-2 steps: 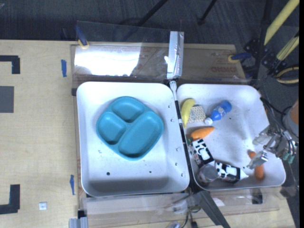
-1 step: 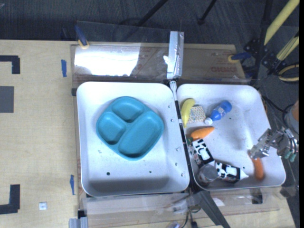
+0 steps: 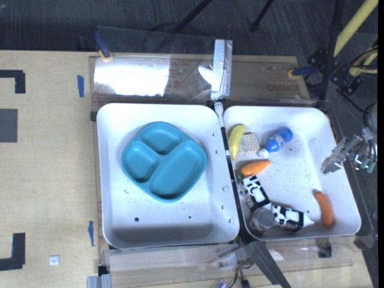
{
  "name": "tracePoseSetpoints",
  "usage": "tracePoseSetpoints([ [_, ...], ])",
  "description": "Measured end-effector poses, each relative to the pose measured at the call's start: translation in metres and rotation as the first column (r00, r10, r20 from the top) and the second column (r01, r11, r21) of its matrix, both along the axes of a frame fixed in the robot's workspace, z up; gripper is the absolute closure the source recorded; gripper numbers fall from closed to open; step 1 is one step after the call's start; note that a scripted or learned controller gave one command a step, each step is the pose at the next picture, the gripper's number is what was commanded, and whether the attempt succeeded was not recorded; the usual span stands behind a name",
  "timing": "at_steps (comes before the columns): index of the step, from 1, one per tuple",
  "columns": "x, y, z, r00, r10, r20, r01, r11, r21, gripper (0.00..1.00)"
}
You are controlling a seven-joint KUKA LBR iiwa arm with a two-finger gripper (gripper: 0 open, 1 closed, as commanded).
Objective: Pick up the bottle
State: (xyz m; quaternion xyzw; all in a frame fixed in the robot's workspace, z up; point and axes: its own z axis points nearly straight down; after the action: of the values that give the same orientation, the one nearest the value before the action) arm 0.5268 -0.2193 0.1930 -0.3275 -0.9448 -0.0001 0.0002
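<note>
Standing over the counter, the eye meets the left bin first, where a blue divided plate sits in the middle, well apart from anything the job concerns. Past the shared wall, the right bin holds the clutter: a yellow banana tucked against the divider, an orange carrot just below it, and a black-and-white cow toy lying along the near wall. The bottle, blue with a white cap end, lies on its side toward the far half of that bin, just beside the banana and clear on its right, which I would judge leaves room to come down on it. An orange sausage rests by the right wall. The gripper hangs at the right rim of the bin, well apart from the bottle, holding nothing; whether it is spread or closed I cannot tell from here.
</note>
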Motion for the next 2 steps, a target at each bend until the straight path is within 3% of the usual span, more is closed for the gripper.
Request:
tracePoseSetpoints([
  [1,-0.0442,-0.0041,-0.1062,0.954,0.301,0.004,-0.301,0.954,0.000,1.00],
  [2,-0.0420,-0.0043,-0.1055,0.662,0.749,0.007,-0.749,0.662,-0.011,1.00],
])
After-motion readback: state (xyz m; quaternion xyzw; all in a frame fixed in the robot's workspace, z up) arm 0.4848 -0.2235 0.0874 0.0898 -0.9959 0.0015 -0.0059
